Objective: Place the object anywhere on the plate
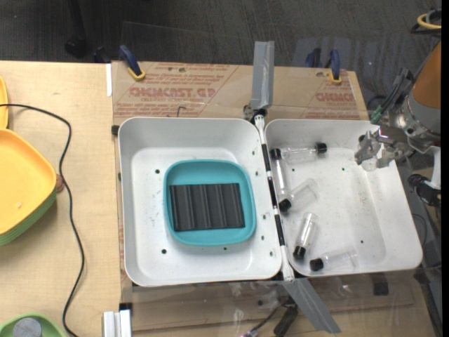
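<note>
Camera view: gripper (370, 153) hovers at three o'clock over scattered vials (304, 234) — grip state unreadable — teal plate (242, 181) waits at nine.

A yellow dish (21, 181) and black cable (66, 209) lie on the wooden table (77, 97).

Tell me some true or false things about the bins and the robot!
1. The teal plate sits in the left bin. True.
2. Clear tubes with black caps lie in the right bin. True.
3. A tube lies on the plate. False: no tube is on it, just its dark ribbed middle.
4. The pincer hangs over the left bin. False: it is at the right bin's far right edge.
</note>
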You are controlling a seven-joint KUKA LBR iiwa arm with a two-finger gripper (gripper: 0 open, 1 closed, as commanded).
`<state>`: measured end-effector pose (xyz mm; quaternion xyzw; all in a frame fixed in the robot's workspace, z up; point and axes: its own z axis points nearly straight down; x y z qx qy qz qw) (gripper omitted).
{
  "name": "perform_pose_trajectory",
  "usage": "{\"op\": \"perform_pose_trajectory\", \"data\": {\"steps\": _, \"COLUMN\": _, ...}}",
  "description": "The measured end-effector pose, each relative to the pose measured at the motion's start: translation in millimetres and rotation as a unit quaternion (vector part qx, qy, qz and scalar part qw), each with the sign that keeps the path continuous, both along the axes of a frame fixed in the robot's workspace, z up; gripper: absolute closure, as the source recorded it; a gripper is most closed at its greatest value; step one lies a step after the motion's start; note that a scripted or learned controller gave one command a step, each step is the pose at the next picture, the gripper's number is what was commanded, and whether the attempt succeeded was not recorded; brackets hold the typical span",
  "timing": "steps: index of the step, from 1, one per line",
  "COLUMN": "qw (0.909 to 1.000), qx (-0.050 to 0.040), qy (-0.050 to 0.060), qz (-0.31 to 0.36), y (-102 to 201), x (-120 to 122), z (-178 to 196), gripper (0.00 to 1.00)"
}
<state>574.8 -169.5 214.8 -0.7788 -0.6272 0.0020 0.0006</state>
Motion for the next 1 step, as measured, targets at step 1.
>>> {"op": "perform_pose_trajectory", "data": {"steps": 1, "qw": 1.0, "qx": 0.0, "qy": 0.0, "qz": 0.0, "y": 0.0, "x": 0.1, "z": 0.2, "gripper": 0.0}}
